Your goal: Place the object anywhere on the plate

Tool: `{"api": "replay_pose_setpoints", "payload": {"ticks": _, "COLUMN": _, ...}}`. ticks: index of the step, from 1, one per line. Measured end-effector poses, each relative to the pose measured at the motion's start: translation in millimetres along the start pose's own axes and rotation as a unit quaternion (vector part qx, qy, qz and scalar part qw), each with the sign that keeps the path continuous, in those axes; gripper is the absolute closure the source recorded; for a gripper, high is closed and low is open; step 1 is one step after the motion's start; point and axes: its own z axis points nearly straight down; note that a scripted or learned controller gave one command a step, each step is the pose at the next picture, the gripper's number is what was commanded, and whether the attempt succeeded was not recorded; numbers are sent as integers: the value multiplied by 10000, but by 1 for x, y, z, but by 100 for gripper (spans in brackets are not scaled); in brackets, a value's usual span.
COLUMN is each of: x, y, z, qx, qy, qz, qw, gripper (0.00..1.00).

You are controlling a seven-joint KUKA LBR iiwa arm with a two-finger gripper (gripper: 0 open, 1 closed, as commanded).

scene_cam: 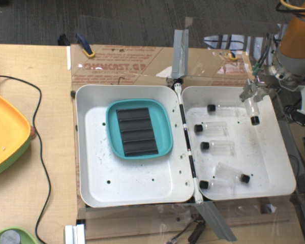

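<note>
Green lid (7,236) sits at the near corner of the table (46,111), far left of my end effector (252,94) and well toward the camera.

1. End effector: positioned over the far right part of the right bin (279,151). Its state cannot be determined; I cannot tell whether it is spread or pressed together.
2. Vial (252,110): clear body with a black cap, lying just on the camera side of the end effector, with the cap pointing away from it. The upper end of the vial meets the end effector in the view. I cannot tell whether it is gripped or resting on the bin floor.
3. Other vials: five more lie in the same bin, all left of the end effector and nearer the camera. The caps are at (211,107), (198,128), (205,146), (204,185) and (245,178). The last two lie farthest from the end effector, near the bin's near wall.
4. Plate (112,131): teal, in the left bin (91,177), well left of the end effector across the wall between the bins. A dark ribbed block (137,131) lies on its middle.
5. Yellow dishes (5,131): stacked at the table's left edge, farthest from the end effector.
</note>
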Motion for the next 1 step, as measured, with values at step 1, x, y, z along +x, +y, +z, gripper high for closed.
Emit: {"api": "replay_pose_setpoints", "payload": {"ticks": 1, "x": 0, "y": 0, "z": 0, "qx": -2, "qy": 0, "qz": 1, "qw": 10000, "gripper": 0}}
